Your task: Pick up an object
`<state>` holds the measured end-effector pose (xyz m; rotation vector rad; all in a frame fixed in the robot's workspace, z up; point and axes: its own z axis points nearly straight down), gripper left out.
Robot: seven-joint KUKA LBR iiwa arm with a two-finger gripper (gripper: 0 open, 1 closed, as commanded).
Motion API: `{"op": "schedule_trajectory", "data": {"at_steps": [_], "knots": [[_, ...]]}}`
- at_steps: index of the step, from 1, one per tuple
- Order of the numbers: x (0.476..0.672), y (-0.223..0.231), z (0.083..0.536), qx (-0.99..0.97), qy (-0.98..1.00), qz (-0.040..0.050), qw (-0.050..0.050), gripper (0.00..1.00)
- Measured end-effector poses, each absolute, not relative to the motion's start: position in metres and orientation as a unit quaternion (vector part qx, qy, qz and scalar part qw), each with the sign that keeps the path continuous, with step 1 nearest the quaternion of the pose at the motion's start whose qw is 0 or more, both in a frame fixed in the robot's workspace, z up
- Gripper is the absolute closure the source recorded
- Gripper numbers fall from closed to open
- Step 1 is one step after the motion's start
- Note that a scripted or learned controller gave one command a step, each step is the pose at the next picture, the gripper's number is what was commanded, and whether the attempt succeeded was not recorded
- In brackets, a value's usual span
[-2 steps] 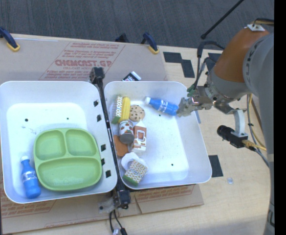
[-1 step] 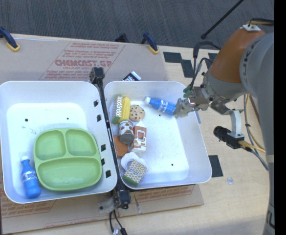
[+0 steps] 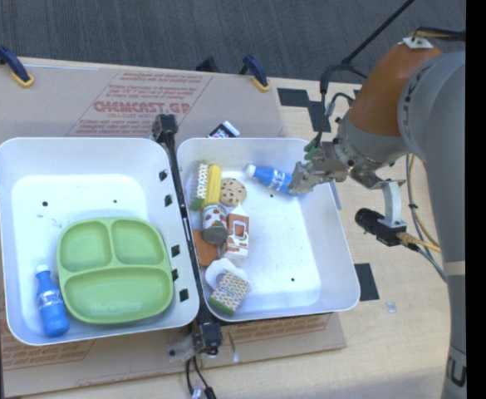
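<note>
My arm reaches in from the right, the orange band (image 3: 390, 90) bulging above the wrist and the grey housing sloping down toward the right bin (image 3: 326, 260), so that my gripper (image 3: 302, 179) sits low over that bin's upper right part, close to its far rim. Whether anything sits between my fingers I cannot tell; from above the metal parts blur together. Just to the left of the gripper lies a small blue bottle with a white cap (image 3: 269, 177), on its side, cap end pointing left and its blue body running up to my fingertips, touching or nearly so. Further left, along the bin's inner wall, is a cluster of small things: a yellow corn cob (image 3: 213, 184) beside a narrow printed packet (image 3: 200, 184), a round speckled cookie (image 3: 233, 192), a small red-and-white carton (image 3: 238, 233), and lower down a patterned cup-like piece (image 3: 230, 290) near the front corner. The bins are smooth, shallow white plastic with rounded corners. In the left bin (image 3: 27, 173) rests a pale green divided plate (image 3: 114, 270) with three compartments, and a second blue bottle (image 3: 50, 302) lies just beside the plate's left edge. Both bins stand on a cardboard sheet (image 3: 135, 98) with red print, held by blue and yellow clamps (image 3: 14, 65).
</note>
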<state>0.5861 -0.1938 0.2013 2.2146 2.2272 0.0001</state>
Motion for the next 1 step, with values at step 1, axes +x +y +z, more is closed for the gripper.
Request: {"op": "schedule_trajectory", "data": {"at_steps": [1], "knots": [[0.5404,-0.1937,0.2144,0.706,0.709,-0.0003,-0.001,1.00]]}}
